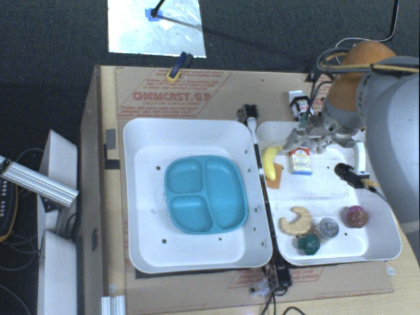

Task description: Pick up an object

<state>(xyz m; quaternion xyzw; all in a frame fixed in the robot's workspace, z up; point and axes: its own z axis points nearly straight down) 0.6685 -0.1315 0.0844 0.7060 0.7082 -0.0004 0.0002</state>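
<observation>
That teal ball (308, 244) at the right bin's (384, 241) 6 o'clock looks slippery, so I'd pinch the light, stiff carton (300, 161) under the gripper (307, 138) across its flat sides, though I can't tell its fingers' state.

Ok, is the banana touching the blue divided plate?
Apart. The camera view shows the banana in the right bin, the blue divided plate in the left bin, bin rims between them.

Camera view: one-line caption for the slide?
KUKA arm's gripper poised over a small carton in the right bin; blue divided plate in the left bin.
</observation>
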